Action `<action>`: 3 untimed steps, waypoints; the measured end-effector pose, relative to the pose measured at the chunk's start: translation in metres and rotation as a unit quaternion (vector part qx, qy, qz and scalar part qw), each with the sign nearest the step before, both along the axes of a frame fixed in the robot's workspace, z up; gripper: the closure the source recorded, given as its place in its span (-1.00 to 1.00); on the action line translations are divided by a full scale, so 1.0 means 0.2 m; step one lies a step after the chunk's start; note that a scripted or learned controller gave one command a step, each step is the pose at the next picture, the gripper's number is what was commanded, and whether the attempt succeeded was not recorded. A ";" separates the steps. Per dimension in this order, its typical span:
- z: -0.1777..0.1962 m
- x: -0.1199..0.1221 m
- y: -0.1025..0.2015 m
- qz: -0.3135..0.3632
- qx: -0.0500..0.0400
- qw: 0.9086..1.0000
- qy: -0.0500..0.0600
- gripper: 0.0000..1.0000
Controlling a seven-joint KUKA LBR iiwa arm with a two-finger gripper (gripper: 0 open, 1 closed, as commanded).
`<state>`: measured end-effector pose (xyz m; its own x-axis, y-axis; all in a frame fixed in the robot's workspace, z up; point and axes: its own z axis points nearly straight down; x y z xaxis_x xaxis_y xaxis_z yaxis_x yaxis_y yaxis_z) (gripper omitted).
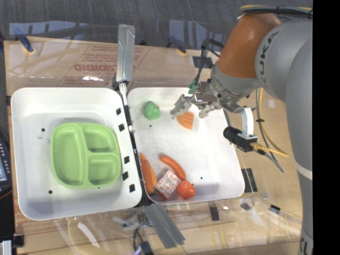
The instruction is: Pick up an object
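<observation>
My gripper (192,108) hangs over the back of the right bin (223,158), its two fingers (179,107) spread apart and open. Just in front of the fingertips, an orange wedge (186,121) lies on the bin floor; nothing is held between the fingers. To the left of the gripper sits a small green round object (151,110). Near the bin's front lie an orange carrot (173,166), a second carrot (148,175) along the left wall, a pink-and-white packet (168,184) and a red object (186,189).
The left bin (32,116) holds a green divided plate (85,154). A grey taped ridge (125,52) runs up from the wall between the bins. The arm's grey and orange body (265,41) looms over the right bin's back right corner, with cables (268,142) trailing beside it.
</observation>
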<state>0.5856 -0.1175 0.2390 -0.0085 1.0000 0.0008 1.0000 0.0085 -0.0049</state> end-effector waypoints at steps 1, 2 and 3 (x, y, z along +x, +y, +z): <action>-0.43 -0.22 0.12 -0.014 0.000 1.000 0.002 -1.00; -0.74 -0.49 -0.11 -0.018 0.000 1.000 -0.001 -1.00; -0.69 -0.49 -0.11 -0.015 0.000 1.000 -0.002 1.00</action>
